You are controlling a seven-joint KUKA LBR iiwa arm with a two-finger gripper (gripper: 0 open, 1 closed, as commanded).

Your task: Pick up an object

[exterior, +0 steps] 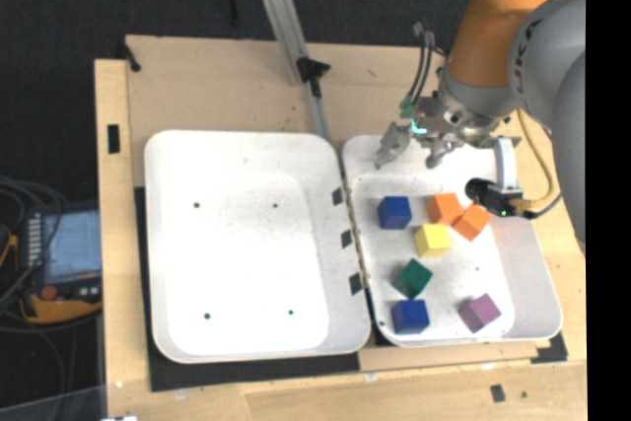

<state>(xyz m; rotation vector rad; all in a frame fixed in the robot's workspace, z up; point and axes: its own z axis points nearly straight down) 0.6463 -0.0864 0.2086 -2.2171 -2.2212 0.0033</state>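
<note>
We see, nearest in the right bin (537, 296), a blue cube (410, 315) and purple cube (479, 312), then green cube (412, 277), yellow cube (432, 239), 2nd blue cube (394, 212) and 2 orange cubes (458, 213) farther back. Gripper (418, 146) hangs over the bin's far-left corner, jaws spread wide w/ nothing between them.

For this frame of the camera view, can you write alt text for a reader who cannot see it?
A grey and orange robot arm reaches in from the right, its claw hovering over the far edge of the right bin, holding nothing. That bin holds seven small blocks: two blue, two orange, one yellow, one green, one purple. The left bin sits beside it.
</note>
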